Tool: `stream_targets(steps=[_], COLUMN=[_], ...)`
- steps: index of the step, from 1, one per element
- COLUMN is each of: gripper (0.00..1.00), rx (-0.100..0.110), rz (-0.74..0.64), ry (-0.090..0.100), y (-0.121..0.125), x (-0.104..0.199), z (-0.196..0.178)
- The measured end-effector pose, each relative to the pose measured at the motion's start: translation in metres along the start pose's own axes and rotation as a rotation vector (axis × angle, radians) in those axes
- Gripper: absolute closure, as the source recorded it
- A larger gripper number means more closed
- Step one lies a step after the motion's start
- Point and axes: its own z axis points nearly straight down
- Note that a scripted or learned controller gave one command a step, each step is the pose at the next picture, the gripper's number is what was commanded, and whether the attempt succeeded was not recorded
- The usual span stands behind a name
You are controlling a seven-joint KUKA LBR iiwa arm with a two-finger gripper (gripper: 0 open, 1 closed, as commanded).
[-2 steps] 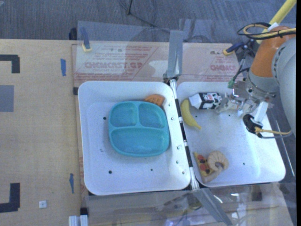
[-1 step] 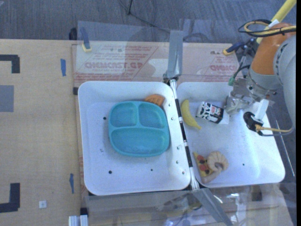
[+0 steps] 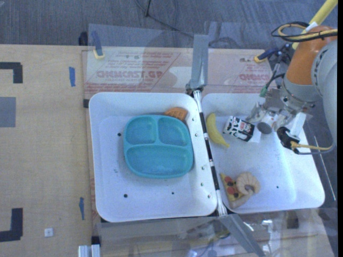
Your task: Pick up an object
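In the right bin a yellow banana lies near the left wall. Beside it sits a small black-and-white carton. A tan bagel-like piece on a pizza slice rests at the bin's front left. My gripper hangs over the upper middle of the right bin, just right of the carton and close to it. Nothing shows between its fingers. In the left bin lies a teal divided plate with an orange food piece at its far edge.
A clear divider wall stands behind the two bins. Cables trail from the wrist across the right bin's right side. The wooden bench extends to the left.
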Motion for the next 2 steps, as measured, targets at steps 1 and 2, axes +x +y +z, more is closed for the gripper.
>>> stream_targets(steps=[1,2], gripper=[1.0,1.0], rx=[-0.003,-0.052], rz=[-0.002,0.113], ry=[-0.002,0.016], y=[0.0,-0.01], x=[0.0,0.066], z=[-0.011,-0.135])
